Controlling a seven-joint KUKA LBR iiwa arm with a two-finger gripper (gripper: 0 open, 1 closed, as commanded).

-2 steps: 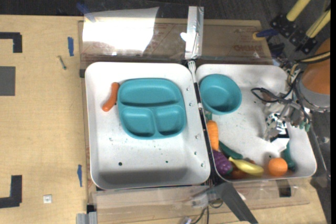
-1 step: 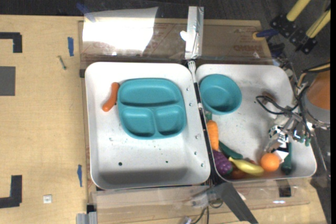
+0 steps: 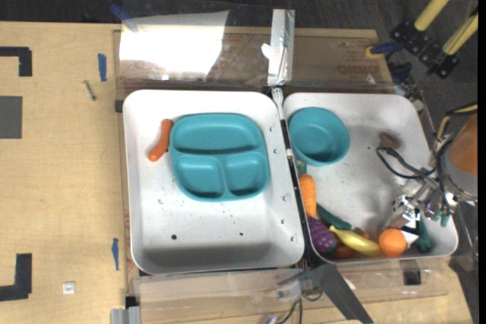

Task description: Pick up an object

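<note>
My hand (image 3: 419,207) was low over the right bin (image 3: 364,106), near its right wall, with my arm (image 3: 463,155) coming in from the right edge and its orange band showing there. From the slanted view I could not tell whether the hand was spread or pressed together, since wires and metal parts crowded that spot. An orange ball (image 3: 392,241) lay just below the hand at the bin's near edge, close to it, but I could not tell if they touched. Beside the ball, toward the left, a yellow banana (image 3: 355,240) lay along the near wall, and a purple bunch of grapes (image 3: 323,237) sat further left, near the divider between the bins. A carrot (image 3: 307,196) lay lengthwise above the grapes, next to the divider. A teal bowl (image 3: 319,135) stood in the far left corner of that bin, well apart from my hand. A small brown piece (image 3: 389,139) rested on the bin floor, further back from the hand. In the left bin (image 3: 205,239) a teal divided tray (image 3: 220,155) sat in the far half, and an orange sausage-shaped thing (image 3: 160,140) lay just beside the tray's left edge. Both bins stood on the counter (image 3: 53,163)
</note>
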